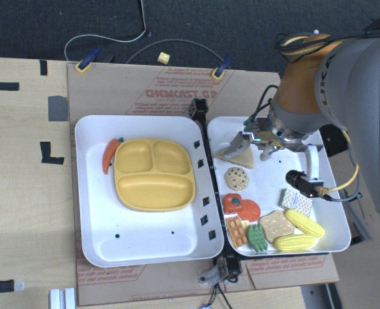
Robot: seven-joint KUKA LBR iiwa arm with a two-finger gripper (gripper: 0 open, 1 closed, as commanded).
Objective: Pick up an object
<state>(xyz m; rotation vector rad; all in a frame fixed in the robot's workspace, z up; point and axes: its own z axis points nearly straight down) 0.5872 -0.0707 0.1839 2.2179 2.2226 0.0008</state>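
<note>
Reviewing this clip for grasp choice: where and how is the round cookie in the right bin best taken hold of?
The cookie lies flat on the right bin floor, apart from its neighbours. Probably best to come straight down from above and pinch across its rim, where bare floor leaves the fingers room; the tomato is the nearest neighbour.

A bulky, rounded grey metal arm link [354, 76] is seen, with a wide orange band [301, 85] wrapped above the wrist. Thin black and yellow cables [343, 188] are looped along the wrist, and a small grey-and-black two-finger gripper assembly [262, 137] is mounted below the band.
</note>
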